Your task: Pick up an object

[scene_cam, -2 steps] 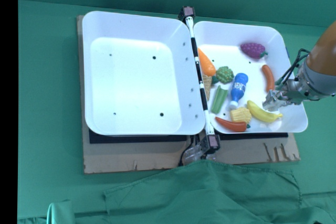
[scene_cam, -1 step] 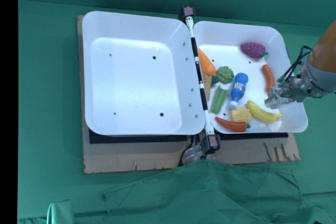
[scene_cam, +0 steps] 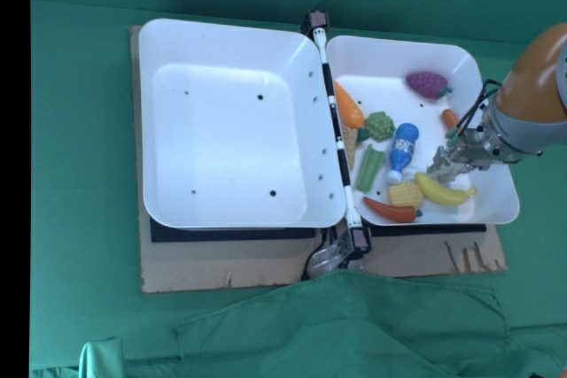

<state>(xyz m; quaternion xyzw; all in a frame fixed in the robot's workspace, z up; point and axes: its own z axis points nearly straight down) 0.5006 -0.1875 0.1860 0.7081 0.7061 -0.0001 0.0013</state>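
- Nearest the camera: rumpled green cloth (scene_cam: 354,323) bunched along the lower edge, below the brown cardboard sheet (scene_cam: 230,270) under both bins.
- At left: shallow white plastic left bin (scene_cam: 159,128), bare floor with a few small dark holes.
- Between the bins: black-and-white striped divider bar (scene_cam: 332,115) running top to bottom.
- Next over: shallow white plastic right bin (scene_cam: 492,204) with toy food: orange plastic carrot (scene_cam: 348,106), green broccoli floret (scene_cam: 380,126), green cucumber stick (scene_cam: 369,167), red chilli pepper (scene_cam: 390,210), yellow corn cob (scene_cam: 405,194), blue-and-white toy bottle (scene_cam: 402,148), purple grape bunch (scene_cam: 427,84).
- Likeliest target, judged by nearness: yellow plastic banana (scene_cam: 443,192), flat on the bin floor near the lower right corner; long axis near horizontal, curve sagging downward, dark-tipped end pointing right toward the bin wall.
- Far right: grey two-finger gripper (scene_cam: 446,166) low in the bin, just above the banana's left end; open or closed, cannot tell.
- Progress, as a judgement: nothing lifted, nothing seen between the tool's tips; grasp and lift not yet done.
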